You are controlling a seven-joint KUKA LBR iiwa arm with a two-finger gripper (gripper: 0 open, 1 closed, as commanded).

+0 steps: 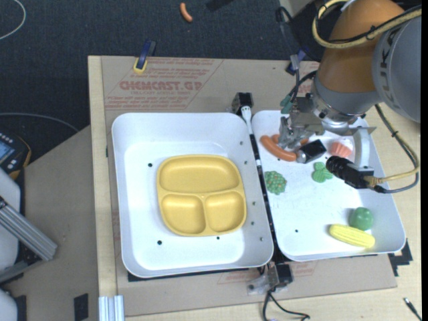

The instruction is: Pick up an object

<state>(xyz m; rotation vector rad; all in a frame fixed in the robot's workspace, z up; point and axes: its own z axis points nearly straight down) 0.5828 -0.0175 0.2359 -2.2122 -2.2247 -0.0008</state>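
Board print: we read red block letters "CHEMCAST G P" on the brown cardboard sheet (167,84) that lies under the two bins, along its far edge.
Smaller print: above and below that word we see thinner red lines of text on the same sheet, too small for us to make out.
Near edge: we see faint red marks on the cardboard by the near rim of the bins, but we cannot read them.

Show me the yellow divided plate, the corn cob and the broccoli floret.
yellow divided plate (200,194): camera view, central ridge.
corn cob (351,235): camera view, middle of cob.
broccoli floret (275,181): camera view, crown.
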